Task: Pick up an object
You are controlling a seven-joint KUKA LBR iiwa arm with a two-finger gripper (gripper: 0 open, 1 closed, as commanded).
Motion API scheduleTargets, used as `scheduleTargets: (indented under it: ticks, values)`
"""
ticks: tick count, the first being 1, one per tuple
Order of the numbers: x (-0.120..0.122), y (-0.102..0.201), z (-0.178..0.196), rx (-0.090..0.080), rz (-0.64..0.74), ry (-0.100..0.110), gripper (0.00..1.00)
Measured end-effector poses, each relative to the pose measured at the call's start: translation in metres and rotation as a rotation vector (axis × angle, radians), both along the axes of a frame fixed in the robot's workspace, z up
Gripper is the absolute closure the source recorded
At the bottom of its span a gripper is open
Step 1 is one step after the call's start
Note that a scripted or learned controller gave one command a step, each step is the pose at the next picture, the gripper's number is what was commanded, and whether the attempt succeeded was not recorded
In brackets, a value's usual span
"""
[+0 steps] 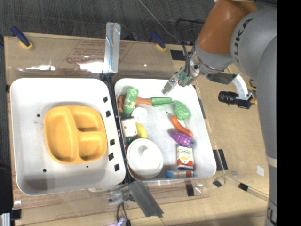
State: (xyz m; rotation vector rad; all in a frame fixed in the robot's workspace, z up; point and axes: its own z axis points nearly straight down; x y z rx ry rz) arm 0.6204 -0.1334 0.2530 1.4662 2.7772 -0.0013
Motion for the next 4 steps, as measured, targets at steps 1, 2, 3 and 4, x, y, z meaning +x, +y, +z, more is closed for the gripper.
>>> scheduleTargets:
  ticks: [1, 2, 3, 4]
  values:
    - [0.001, 0.001, 0.011, -0.001, 0.007, -0.001, 1.00]
    - [0.002, 0.003, 0.021, -0.003, 0.016, -0.001, 1.00]
    - [0.037, 0.015, 0.012, 0.000, 0.049, 0.001, 1.00]
    - [0.031, -0.012, 0.016, 0.000, 0.284, 0.000, 1.00]
